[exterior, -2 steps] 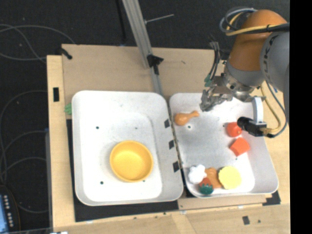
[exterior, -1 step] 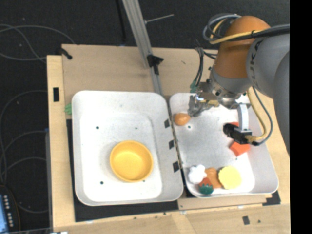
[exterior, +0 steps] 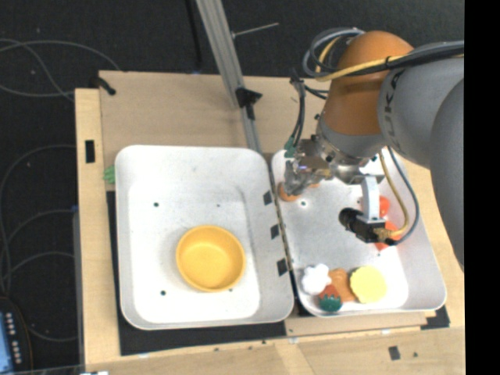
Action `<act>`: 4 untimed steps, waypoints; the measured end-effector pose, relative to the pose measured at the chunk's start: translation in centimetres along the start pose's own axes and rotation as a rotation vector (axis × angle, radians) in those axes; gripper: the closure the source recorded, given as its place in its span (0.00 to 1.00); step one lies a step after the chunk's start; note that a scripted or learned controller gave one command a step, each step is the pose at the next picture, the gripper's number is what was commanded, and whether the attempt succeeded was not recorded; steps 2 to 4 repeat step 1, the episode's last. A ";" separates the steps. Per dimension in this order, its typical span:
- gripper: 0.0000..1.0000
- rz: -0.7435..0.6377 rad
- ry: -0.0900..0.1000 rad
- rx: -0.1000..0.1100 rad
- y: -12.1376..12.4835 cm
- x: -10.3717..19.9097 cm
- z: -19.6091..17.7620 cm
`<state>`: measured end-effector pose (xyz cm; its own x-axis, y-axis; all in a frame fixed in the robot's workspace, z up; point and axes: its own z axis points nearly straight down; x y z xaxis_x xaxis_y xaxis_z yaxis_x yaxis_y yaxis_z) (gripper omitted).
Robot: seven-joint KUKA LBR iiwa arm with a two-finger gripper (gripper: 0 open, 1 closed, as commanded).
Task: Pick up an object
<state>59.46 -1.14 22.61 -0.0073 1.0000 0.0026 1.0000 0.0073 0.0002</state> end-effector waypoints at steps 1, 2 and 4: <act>1.00 -0.002 0.000 -0.002 -0.1 5.2 -0.5; 1.00 -0.002 0.000 -0.002 -0.1 5.2 -0.5; 1.00 -0.002 0.000 -0.002 -0.1 5.2 -0.5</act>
